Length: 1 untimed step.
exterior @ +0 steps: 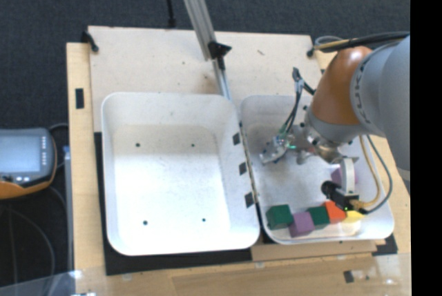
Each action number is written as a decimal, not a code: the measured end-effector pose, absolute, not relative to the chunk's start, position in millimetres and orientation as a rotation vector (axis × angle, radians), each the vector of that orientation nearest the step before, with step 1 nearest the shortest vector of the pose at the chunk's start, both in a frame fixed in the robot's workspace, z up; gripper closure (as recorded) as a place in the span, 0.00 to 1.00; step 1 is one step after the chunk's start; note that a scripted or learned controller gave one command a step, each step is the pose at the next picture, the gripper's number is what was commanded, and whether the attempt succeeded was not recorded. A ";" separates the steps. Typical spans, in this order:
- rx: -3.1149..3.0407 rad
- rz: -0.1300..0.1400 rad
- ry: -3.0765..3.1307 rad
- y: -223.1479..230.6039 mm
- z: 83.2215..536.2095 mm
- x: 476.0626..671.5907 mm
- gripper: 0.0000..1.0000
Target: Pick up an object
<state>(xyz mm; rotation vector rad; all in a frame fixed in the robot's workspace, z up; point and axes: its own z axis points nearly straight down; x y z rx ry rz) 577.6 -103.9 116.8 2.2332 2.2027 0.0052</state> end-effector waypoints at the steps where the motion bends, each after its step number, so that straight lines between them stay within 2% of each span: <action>1: 2.221 0.003 2.217 -133.1 101.8 600.5 0.00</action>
